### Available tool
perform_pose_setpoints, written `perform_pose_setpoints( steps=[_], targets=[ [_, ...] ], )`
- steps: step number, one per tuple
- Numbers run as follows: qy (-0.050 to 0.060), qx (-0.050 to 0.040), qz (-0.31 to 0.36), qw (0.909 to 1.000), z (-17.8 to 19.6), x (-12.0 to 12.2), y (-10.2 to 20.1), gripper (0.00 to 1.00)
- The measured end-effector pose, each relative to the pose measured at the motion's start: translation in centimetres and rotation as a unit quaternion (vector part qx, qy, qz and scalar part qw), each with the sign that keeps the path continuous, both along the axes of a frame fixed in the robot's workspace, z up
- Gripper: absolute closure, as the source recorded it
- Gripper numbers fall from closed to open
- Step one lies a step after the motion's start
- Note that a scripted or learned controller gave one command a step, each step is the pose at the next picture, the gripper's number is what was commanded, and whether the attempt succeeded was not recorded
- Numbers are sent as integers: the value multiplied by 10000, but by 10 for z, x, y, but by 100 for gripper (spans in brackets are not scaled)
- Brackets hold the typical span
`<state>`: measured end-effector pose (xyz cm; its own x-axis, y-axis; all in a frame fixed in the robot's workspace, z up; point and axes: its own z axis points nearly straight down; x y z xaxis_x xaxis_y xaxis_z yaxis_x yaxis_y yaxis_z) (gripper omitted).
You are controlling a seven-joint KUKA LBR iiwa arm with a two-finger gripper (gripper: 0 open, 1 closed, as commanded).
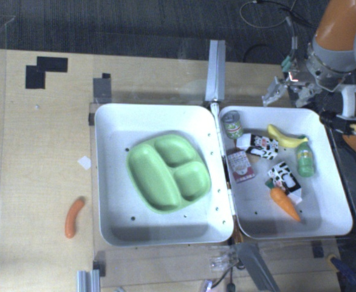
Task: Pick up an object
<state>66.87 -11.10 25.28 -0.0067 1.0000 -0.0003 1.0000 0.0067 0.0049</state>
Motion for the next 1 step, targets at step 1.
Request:
perform_pose_setpoints(
  steps=[1],
  targets=[
    [3,2,43,10000,-67,1,49,0]
  ],
)
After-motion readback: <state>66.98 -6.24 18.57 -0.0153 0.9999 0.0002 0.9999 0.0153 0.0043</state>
